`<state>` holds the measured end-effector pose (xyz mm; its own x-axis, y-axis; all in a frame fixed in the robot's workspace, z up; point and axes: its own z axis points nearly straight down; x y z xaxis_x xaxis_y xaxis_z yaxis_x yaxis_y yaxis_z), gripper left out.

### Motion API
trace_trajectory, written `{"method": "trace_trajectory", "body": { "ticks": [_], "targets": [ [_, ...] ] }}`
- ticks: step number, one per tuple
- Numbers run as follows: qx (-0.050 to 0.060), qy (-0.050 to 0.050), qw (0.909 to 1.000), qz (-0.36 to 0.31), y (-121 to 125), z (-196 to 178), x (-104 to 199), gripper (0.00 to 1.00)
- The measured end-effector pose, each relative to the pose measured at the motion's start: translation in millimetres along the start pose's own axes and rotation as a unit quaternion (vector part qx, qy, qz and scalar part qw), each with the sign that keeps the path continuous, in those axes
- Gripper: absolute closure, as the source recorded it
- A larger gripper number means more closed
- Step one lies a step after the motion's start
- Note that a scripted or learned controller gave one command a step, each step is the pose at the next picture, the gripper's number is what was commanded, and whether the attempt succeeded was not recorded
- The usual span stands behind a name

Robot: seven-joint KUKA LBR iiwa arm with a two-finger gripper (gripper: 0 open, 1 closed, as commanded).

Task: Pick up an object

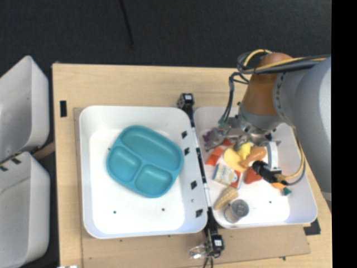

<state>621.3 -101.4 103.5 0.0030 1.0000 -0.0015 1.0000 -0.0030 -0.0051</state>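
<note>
My gripper (243,139) hangs low over the right bin (301,202), directly above a heap of small toys. Beneath it lie a yellow piece (235,157) and an orange piece (257,153), close enough that touching cannot be judged. Around them sit a red piece (214,158), a white packet (224,175), a tan cone (225,197) and a grey can (239,210). The wrist hides the toys directly under it.
A blue divided plate (145,161) lies in the left bin (95,211). A small orange and green carrot (281,189) rests at the right of the heap. Cables loop from the wrist over the right bin. White chairs stand left of the bench.
</note>
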Motion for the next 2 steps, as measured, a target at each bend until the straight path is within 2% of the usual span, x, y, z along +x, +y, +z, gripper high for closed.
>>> {"method": "trace_trajectory", "body": {
  "ticks": [1, 2],
  "targets": [
    [-0.002, 0.001, 1.0, 0.003, 1, -13, -1, 1.0],
    [-0.005, 0.0, 1.0, 0.0, 11, -70, -7, 1.0]
  ]
}}
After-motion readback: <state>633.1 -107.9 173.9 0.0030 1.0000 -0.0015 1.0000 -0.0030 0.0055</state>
